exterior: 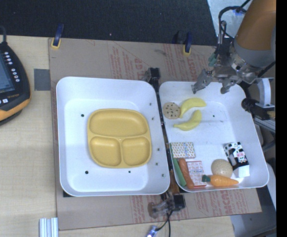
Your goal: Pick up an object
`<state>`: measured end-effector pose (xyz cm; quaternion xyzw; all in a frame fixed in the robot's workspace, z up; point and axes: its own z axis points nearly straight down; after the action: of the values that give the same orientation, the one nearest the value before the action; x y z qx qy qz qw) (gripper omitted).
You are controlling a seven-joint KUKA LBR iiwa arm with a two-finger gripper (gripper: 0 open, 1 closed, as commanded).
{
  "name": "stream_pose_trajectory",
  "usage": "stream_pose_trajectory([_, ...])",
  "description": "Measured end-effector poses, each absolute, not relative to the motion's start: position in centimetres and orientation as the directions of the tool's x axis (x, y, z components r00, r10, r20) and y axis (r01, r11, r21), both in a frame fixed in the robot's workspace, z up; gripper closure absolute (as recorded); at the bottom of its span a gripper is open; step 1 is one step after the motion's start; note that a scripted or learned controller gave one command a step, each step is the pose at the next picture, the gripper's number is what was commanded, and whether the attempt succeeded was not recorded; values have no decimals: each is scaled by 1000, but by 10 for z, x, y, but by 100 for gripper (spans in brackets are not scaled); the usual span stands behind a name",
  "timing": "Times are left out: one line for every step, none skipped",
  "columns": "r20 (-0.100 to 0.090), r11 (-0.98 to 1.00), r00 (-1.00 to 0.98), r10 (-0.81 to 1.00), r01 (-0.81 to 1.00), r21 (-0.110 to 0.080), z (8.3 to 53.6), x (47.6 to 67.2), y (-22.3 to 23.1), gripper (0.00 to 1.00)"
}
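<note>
My gripper (213, 86) hangs open over the far edge of the right bin (242, 127), its two fingers spread apart with nothing between them. Just in front of it and to the left lie two yellow bananas (190, 113) and a round cookie (171, 110). Nearer the front of that bin sit two small cracker packets (183, 149), a red-edged packet (192, 173), an orange carrot (222, 181), a pale egg (221, 168) and a black-and-white milk carton (237, 157).
The left bin (69, 132) holds a yellow divided plate (118, 136). A teach pendant (2, 83) lies on the bench at far left. Clamps (57, 36) pin the cardboard at the back edge.
</note>
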<state>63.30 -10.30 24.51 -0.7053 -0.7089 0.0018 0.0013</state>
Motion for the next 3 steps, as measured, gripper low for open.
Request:
stream_pose_trajectory([-2,5,-5,1000,1000,-8,164,655,-126,0])
stream_pose_trajectory([-3,6,-6,1000,1000,-2,93,657,-112,0])
stream_pose_trajectory([-2,5,-5,1000,1000,0,93,657,-129,0])
